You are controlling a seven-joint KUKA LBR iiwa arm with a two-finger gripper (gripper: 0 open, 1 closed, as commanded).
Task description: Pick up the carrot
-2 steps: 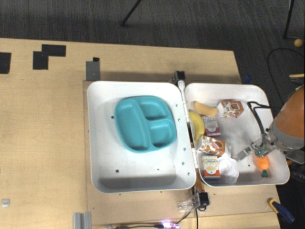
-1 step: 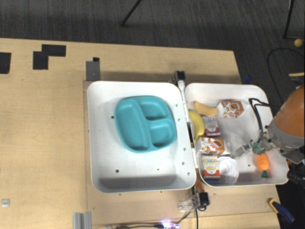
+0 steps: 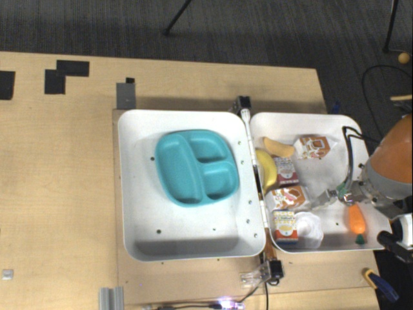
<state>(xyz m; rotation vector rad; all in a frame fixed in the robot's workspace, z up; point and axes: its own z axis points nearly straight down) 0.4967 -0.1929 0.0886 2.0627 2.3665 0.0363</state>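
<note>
Listing contents, seen from above:
Left bin: a teal divided tray.
Right bin: a banana, a tan bread-like piece, small printed cartons, clear wrapped packets.
Carrot: orange, green stub toward the near wall, lying flat by the right bin's right edge.
Gripper: low over the right bin, just left of the carrot; its opening cannot be told.
Arm: entering from the right, orange band showing.
</note>
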